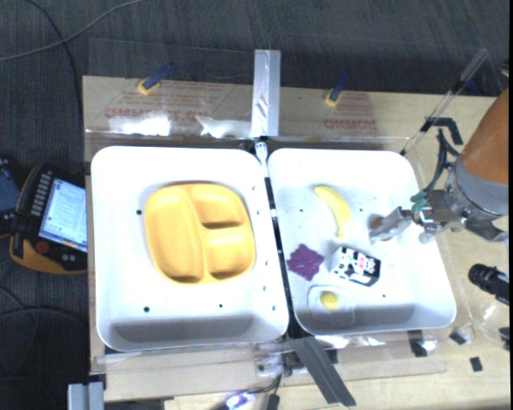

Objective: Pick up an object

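A robotics lab: taped bench [393,109], twin white bins [111,178], teach pendant [56,220], loose cables [34,24] on carpet.

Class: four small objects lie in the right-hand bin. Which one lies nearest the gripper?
The banana. It lies just left of the gripper, while the purple piece, the black-and-white item and the small yellow object sit lower down, farther off.

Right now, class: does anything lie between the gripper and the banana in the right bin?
Nothing visible does. The gripper hangs over the right bin, just right of the banana, with bare white floor between them. The purple piece, the black-and-white object and the small yellow item lie nearer the front, off that line.
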Robot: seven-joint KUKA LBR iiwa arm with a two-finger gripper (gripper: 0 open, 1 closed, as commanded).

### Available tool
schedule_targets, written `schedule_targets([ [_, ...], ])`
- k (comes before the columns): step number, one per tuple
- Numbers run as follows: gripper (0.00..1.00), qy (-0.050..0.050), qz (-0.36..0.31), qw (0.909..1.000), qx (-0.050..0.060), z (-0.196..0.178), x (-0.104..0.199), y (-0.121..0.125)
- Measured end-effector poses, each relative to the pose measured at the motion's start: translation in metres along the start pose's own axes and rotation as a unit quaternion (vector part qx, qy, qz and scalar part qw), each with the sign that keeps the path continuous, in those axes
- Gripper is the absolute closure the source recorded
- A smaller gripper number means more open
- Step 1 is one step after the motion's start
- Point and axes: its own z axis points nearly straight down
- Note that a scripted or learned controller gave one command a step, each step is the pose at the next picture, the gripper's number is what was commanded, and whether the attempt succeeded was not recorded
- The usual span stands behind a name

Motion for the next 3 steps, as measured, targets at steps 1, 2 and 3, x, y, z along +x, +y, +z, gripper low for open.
schedule_targets([
  [1,0.00,0.001,-0.126,0.9920,0.001,0.092,0.027,0.036],
  [2,0.00,-0.002,-0.127,0.9918,-0.006,0.148,0.029,0.106],
  [3,0.00,-0.003,-0.112,0.9937,-0.008,0.149,-0.011,0.145],
])
